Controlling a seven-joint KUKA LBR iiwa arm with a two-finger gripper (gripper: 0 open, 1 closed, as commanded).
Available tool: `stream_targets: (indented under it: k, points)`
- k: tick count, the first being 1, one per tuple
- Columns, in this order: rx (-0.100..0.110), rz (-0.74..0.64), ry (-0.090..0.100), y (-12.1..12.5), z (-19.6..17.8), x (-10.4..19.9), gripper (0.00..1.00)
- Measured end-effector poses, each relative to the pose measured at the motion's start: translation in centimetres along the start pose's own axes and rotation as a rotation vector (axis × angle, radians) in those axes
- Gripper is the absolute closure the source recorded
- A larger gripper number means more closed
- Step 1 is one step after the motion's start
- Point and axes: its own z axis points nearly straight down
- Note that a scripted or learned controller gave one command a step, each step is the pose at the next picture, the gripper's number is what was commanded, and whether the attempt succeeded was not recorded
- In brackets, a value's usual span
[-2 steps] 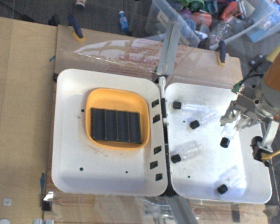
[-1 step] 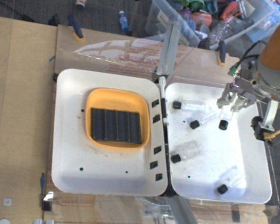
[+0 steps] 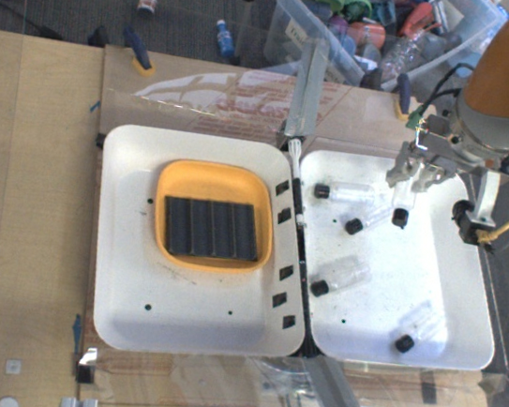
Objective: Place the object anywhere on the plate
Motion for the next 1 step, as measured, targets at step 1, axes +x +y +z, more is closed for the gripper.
stream_targets:
  k: [1]
  points:
    - [-0.001, -0.07, 0.0, -0.26, -2.59, 1.39, 1.0]
